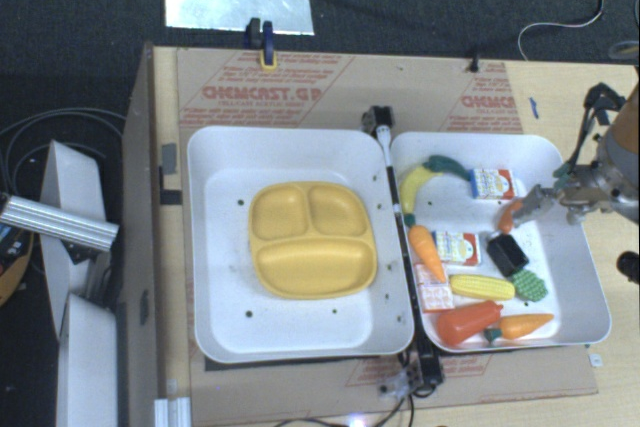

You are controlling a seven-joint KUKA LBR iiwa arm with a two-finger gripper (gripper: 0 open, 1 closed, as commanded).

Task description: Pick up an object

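Observation:
The right bin (592,307) holds several toy foods. Among them are a yellow banana (412,185), a small carton (492,183), a carrot (427,253), a second carton (458,247), a black block (507,253), a corn cob (481,288), a red pepper (465,322) and an orange carrot (525,324). My gripper (540,199) hangs over the bin's right side, just right of a small orange-red piece (508,215). Whether it touches that piece I cannot tell.
The left bin (220,245) holds a yellow divided plate (310,240). A black clamp (380,120) sits at the far end of the wall between the bins. The grey arm (615,180) comes in from the right edge.

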